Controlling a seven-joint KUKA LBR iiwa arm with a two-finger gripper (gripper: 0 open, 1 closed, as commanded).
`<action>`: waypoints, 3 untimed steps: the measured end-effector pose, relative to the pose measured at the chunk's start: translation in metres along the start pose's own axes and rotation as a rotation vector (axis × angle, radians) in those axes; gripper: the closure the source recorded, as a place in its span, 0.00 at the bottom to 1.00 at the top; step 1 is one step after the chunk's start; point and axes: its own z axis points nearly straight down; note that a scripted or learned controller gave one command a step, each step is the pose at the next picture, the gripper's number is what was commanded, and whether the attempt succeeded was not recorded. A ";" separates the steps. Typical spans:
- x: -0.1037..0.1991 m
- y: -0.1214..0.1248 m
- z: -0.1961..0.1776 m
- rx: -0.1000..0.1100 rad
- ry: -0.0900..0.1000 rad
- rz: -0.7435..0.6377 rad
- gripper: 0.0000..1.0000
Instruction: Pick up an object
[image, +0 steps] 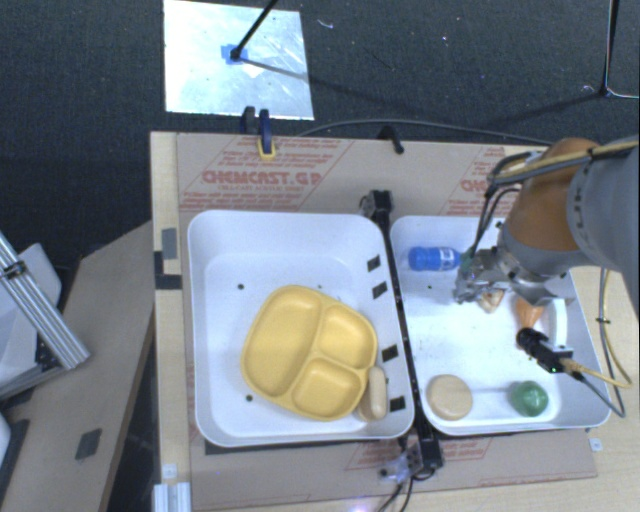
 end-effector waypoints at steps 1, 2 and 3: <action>0.000 0.006 -0.064 0.012 0.007 -0.004 1.00; 0.000 0.009 -0.104 0.014 0.007 -0.004 1.00; 0.040 -0.017 -0.107 0.019 0.009 -0.007 1.00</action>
